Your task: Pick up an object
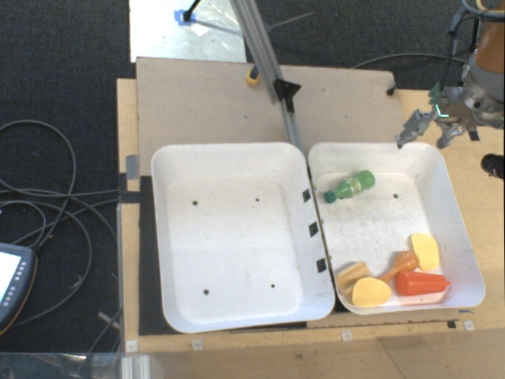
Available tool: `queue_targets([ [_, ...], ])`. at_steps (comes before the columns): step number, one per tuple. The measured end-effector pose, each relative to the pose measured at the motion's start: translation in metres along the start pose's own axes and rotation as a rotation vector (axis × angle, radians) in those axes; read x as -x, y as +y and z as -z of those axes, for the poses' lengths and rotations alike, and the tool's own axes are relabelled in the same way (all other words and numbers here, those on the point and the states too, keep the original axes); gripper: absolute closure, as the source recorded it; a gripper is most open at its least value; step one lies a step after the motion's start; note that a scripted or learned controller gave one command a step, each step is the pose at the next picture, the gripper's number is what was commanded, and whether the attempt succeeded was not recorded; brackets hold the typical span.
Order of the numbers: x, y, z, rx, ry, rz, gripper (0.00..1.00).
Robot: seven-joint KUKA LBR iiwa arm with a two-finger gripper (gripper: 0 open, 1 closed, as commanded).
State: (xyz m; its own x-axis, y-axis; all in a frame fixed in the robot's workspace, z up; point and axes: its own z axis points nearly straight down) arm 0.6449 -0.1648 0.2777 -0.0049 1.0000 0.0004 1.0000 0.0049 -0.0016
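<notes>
The arm (491, 54) was cut by the right edge at its orange band, with the rest out of view. The grey pole (256, 34) was cropped by the top edge; where its lower end met the bins' far rims, its fixing could not be told. At the left edge a screen device (12, 279) was cut to a part, and the cables (47, 204) near it ran out of view there. In the right bin (458, 204), the orange piece (401, 264) lay partly hidden by the yellow piece (425, 251), its full shape not to be told. The round yellow piece (371, 292) covered part of the tan piece (351, 273). The green thing (349, 186) was too blurred to name surely.
</notes>
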Motion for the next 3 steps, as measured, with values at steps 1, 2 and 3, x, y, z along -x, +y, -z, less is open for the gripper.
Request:
queue_targets([
  [1, 0.000, 0.001, 0.003, 0.003, -0.002, 0.002, 0.00],
  [2, -0.003, 0.006, -0.041, 0.001, -0.001, 0.002, 0.00],
  [3, 0.005, 0.007, -0.086, 0.001, -0.001, -0.003, 0.00],
])
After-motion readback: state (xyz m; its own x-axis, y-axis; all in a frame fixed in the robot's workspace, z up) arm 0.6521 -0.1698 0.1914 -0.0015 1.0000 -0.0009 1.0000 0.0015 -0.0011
